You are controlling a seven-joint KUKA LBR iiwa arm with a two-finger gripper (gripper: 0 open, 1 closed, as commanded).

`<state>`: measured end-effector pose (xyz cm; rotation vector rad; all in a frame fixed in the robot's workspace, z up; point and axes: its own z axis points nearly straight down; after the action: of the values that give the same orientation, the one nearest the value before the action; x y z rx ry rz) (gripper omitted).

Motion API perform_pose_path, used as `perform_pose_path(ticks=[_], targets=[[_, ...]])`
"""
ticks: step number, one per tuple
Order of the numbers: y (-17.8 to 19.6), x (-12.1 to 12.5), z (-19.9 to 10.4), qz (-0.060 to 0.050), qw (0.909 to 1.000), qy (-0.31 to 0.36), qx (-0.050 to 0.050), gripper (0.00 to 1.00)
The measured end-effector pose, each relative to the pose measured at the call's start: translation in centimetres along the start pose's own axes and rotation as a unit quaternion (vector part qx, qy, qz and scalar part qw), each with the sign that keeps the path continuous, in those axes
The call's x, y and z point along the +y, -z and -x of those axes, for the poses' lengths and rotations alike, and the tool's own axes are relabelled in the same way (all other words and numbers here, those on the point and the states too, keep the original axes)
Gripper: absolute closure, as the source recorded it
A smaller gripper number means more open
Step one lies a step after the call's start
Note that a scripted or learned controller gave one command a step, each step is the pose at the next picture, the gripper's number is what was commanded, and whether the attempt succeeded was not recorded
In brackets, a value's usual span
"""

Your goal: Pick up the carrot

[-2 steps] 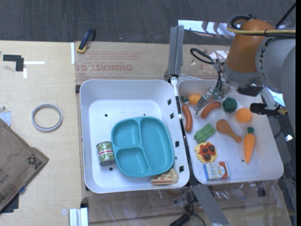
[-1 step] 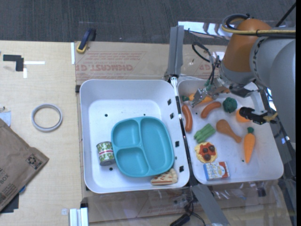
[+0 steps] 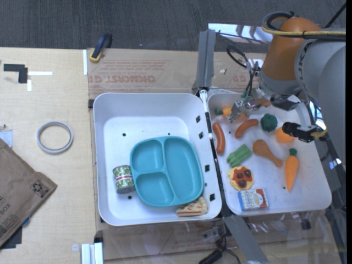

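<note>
The carrot [image 3: 291, 169], orange with a green top, lies upright-lengthwise near the right wall of the right bin [image 3: 324, 194]. My gripper [image 3: 240, 111] hangs low over the far left part of that bin, just above a reddish sausage [image 3: 246, 127]. It is well to the upper left of the carrot and apart from it. The grey arm with its orange band [image 3: 286, 43] comes in from the upper right.
Around the carrot lie a drumstick [image 3: 266, 152], an orange fruit [image 3: 284, 135], broccoli [image 3: 268, 122], a green pod [image 3: 238, 155], a pizza slice [image 3: 242, 176], a small box [image 3: 252, 199] and a second sausage [image 3: 220, 138]. The left bin [image 3: 104, 147] holds a teal plate [image 3: 166, 170], a can [image 3: 123, 179] and a sandwich [image 3: 192, 207].
</note>
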<state>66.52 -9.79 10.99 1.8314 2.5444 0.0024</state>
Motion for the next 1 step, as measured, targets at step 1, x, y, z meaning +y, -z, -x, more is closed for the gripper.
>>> perform_pose_path(ticks=[1], targets=[[7.79, 3.83, -13.24, -0.006, 0.9929, -0.118, 0.002, 1.0]])
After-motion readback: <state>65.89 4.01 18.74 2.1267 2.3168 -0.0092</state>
